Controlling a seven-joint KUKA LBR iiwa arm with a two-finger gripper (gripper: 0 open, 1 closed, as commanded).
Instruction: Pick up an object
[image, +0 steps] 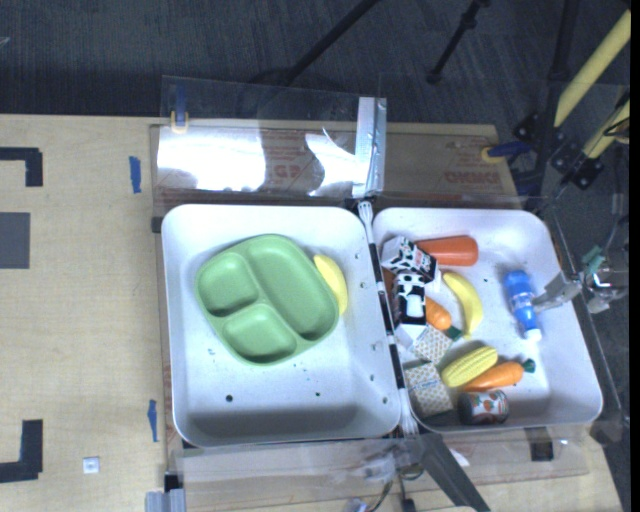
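Nothing had yet been picked up: the toys, among them a blue bottle, were left lying in the right bin, and the gripper's state could not be told at the bin's right rim.

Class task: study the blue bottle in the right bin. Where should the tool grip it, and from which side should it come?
Probably across the middle of the blue bottle, coming from above. It lies flat, lengthwise up the view, with bare floor of the right bin on both sides.
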